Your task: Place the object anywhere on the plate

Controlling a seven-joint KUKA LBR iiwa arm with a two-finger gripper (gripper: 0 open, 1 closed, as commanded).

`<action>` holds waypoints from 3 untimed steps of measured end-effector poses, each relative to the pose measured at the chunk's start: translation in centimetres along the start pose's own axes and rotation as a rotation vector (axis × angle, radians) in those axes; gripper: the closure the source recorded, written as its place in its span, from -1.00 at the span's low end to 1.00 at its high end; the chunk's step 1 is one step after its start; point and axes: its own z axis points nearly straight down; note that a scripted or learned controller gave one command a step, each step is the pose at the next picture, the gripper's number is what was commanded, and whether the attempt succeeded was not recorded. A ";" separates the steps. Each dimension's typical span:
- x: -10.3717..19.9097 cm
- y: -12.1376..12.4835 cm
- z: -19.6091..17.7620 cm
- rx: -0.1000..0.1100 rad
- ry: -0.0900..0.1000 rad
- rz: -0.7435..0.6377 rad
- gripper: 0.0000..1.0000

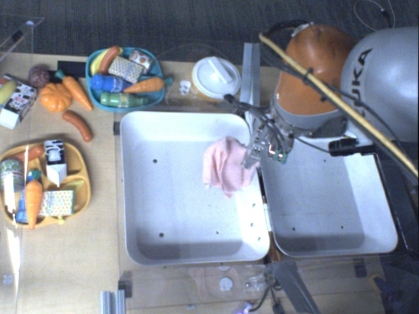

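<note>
A crumpled pink cloth (224,166) hangs over the right side of the left white bin (163,227). Its upper right edge is pinched in my gripper (251,157), which is shut on it just beside the wall between the two bins. The grey arm with its orange band (314,57) reaches in from the upper right. A yellow plate (80,170) lies on the bench far to the left and carries several toy foods. A round white dish (216,77) sits behind the left bin.
The right white bin (340,221) lies under the arm. A blue bowl (124,100) of toy food stands at the back left, with a toy pumpkin (54,97), carrot and sausage (78,126) loose beside it. A thin stick (340,100) crosses over the arm.
</note>
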 end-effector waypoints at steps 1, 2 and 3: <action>3.2 3.1 -0.8 -0.001 -0.001 -0.377 1.00; 6.3 7.2 -1.0 -0.001 -0.001 -0.381 1.00; 6.3 7.2 -1.0 -0.001 -0.002 -0.381 -1.00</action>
